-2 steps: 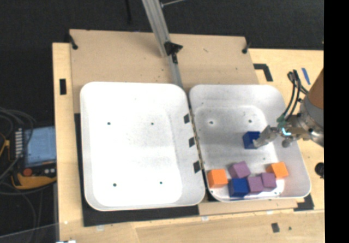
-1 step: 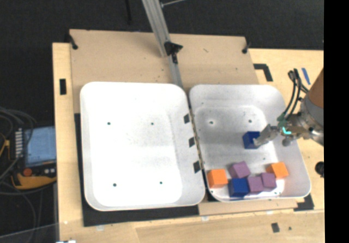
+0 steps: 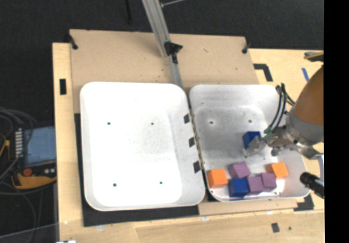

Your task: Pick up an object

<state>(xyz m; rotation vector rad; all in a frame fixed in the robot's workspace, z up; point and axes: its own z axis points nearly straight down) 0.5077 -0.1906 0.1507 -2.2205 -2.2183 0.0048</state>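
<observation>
- Grey arm (image 3: 311, 116) with orange band reaching in from the right edge, over the right bin (image 3: 229, 97).
- Gripper (image 3: 260, 143) low in the right bin, just right of a blue block (image 3: 251, 138), at or touching its side.
- Cannot tell whether spread or pressed together; metal parts blur into the bin floor there.
- Blue block near the middle of the right bin, apart from the cluster along the near wall; no block seen between the fingers.
- Along the near wall of the right bin, from left: orange block (image 3: 218, 177), purple block (image 3: 239, 170), second blue block (image 3: 238, 187), purple block (image 3: 255, 184), purple block (image 3: 268, 180), orange block (image 3: 279, 170).
- Second blue block touching the two purple ones beside it; orange block at left just beside them.
- Left bin (image 3: 136, 143) beside the right one, walls meeting at the middle, a few small dark dots on its floor.
- Both bins on a tan bench (image 3: 158, 53), with a slanted metal rail (image 3: 155, 10) rising from behind them.
</observation>
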